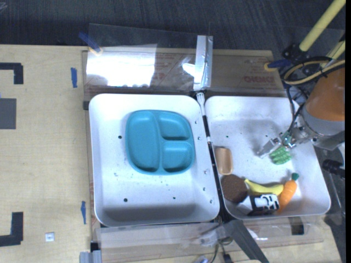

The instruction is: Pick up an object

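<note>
Nothing has been lifted yet, as far as the view shows: every object lies on the floor of a bin, so the pick looks to be in its approach or grasp stage with the lift left to do. The arm (323, 106) reaches in from the right over the right bin (241, 114), and its pincer (278, 145) is low over that bin's right half, just above or touching a small green object (281, 156) that lies there. One metal finger (267, 148) sticks out to the left of the green piece, and the other side is crowded by the wrist, so the gap seems narrow to middling, but I cannot tell how wide it really is, nor whether the green thing sits between the fingers or only beside them; I would not call it held. The green object is the likeliest target, being right under the tool. The other candidates lie apart from it along the near edge of the same bin: a banana (264, 188), an orange carrot (289, 189) touching the banana's right end, a black-and-white item (264, 203) below them, a brown round lump (235, 187) to the left, and a tan block (224, 160) by the divider. The left bin (104, 158) holds a blue divided plate (160, 141), well away from the arm. What remains is closing on something and raising it clear.
</note>
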Tool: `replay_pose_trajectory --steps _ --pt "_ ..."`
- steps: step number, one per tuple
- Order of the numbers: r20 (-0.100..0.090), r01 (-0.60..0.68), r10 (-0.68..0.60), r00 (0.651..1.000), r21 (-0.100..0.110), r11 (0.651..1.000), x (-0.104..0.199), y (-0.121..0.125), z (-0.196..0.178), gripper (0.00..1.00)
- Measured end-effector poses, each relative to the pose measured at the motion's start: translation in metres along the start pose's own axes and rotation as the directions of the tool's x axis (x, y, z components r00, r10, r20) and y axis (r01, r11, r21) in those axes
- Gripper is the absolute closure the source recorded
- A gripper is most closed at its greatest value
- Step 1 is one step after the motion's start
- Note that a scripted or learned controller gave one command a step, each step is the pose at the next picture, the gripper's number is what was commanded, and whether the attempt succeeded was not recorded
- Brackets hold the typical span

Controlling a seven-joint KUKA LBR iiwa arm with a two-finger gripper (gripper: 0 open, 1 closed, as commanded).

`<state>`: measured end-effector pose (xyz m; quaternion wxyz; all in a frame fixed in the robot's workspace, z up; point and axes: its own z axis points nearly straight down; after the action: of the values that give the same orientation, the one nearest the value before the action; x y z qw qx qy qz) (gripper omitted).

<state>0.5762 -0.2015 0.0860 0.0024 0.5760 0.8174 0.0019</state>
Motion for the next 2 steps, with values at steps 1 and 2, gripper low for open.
replay_pose_trajectory --steps 1,2 --pt "0.003 -0.003 0.003 1.000 -0.004 1.000 -0.0024 0.0016 -0.0095 1.00" --pt "0.002 -0.003 0.003 1.000 -0.003 1.000 -0.0022 0.0013 -0.0088 0.00"
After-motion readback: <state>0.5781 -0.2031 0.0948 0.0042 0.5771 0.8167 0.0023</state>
